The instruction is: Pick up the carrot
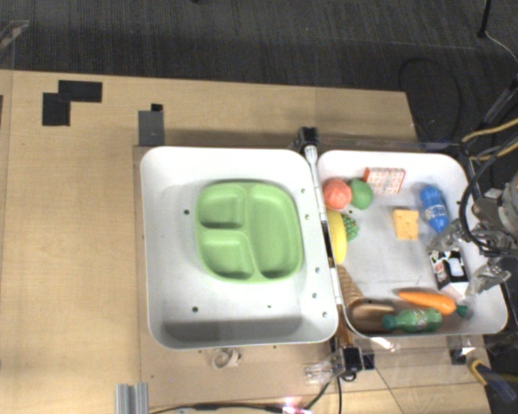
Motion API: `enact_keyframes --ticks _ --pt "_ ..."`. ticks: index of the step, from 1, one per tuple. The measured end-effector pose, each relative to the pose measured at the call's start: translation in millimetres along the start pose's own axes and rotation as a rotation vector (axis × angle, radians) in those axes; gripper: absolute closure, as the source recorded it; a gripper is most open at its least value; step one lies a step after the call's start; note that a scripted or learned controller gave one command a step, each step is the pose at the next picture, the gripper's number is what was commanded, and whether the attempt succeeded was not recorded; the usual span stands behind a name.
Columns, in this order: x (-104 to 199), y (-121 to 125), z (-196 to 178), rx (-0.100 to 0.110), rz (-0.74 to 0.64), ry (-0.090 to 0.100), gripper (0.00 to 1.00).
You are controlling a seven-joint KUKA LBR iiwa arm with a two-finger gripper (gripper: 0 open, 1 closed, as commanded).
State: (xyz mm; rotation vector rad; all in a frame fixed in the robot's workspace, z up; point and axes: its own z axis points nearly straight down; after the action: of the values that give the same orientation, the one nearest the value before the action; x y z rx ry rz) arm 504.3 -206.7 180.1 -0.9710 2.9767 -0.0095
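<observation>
The carrot (427, 300), orange with a green tip at its right end, lies flat near the front wall of the right bin (388, 158). A green bottle-like item (413, 319) lies against it on the near side. My gripper (466, 261) hangs over the bin's right side, up and to the right of the carrot and apart from it. Its fingers (440, 243) are spread open. A small black and white item (451, 268) lies just below them, and nothing is gripped.
The right bin also holds a blue bottle (432, 207), a yellow block (406, 223), a banana (337, 235), a red ball (337, 194), a green ball (361, 193) and a brown item (367, 307). The left bin (168, 231) holds a green divided tray (246, 229).
</observation>
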Motion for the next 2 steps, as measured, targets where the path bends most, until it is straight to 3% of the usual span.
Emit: enact_keyframes --ticks 1,2 --pt "-25 47 19 -0.006 0.037 -0.001 0.0" --pt "-41 63 32 -0.004 -0.038 0.0 0.0"
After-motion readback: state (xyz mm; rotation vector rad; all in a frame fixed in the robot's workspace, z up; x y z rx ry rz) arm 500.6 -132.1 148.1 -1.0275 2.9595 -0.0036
